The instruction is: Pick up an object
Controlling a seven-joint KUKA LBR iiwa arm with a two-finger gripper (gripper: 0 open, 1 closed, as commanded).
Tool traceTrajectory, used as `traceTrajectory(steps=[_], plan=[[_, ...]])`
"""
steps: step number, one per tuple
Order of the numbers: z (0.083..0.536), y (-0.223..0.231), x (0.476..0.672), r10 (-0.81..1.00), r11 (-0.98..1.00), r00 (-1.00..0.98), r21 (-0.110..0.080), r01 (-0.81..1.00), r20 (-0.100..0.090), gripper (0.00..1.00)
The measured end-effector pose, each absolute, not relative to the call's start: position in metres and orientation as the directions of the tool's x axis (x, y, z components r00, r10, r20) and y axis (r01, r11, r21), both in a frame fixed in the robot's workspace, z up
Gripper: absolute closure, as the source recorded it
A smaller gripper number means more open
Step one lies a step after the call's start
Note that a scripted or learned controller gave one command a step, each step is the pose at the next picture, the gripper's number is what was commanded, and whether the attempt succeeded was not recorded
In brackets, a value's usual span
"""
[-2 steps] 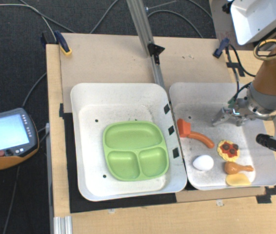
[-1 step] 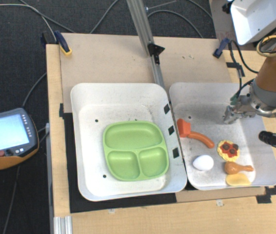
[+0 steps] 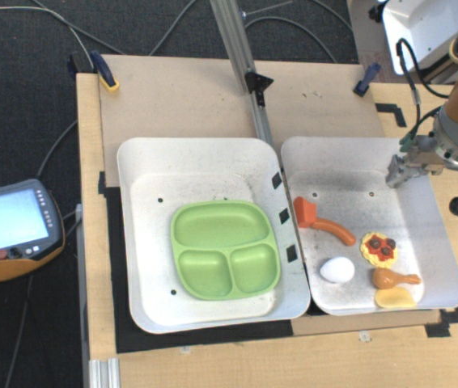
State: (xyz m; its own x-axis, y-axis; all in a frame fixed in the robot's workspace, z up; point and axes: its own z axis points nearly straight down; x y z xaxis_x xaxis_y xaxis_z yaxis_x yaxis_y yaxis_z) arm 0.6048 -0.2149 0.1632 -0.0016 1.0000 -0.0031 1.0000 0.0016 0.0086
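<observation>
Left white shallow plastic bin (image 3: 140, 176): holding a light-green three-compartment plastic tray (image 3: 225, 247) at centre, leaving bare floor along the upper and left walls.

Right white shallow plastic bin (image 3: 350, 168): lying clustered in the lower half, an orange plastic hammer-shaped toy (image 3: 320, 222), a white egg-shaped ball (image 3: 337, 270), a small yellow disc with red and dark toppings (image 3: 379, 248), a tan drumstick-shaped toy (image 3: 393, 279) and a pale yellow flat piece (image 3: 396, 298), the last sitting against the lower rim. Upper half showing open floor.

Grey two-finger gripper (image 3: 401, 170): hanging at the upper right rim of the right bin, well apart from the toys, carrying nothing. Fingers too small and blurred for telling apart or together.

Arm body running out of the frame at right. Grey metal post (image 3: 237, 51) crossing from the top edge down to the gap between the bins. Grey handheld pendant with screen (image 3: 10, 225) lying at the left edge.
</observation>
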Motion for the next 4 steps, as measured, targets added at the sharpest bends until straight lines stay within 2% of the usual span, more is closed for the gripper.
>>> traceTrajectory(steps=[2, 4], plan=[[0.257, -0.223, 0.611, 1.0, 0.002, -0.002, 0.008, 1.0, -0.003, 1.0], [0.265, -0.121, 0.601, 1.0, 0.006, -0.006, -0.001, 1.0, 0.003, 1.0]])
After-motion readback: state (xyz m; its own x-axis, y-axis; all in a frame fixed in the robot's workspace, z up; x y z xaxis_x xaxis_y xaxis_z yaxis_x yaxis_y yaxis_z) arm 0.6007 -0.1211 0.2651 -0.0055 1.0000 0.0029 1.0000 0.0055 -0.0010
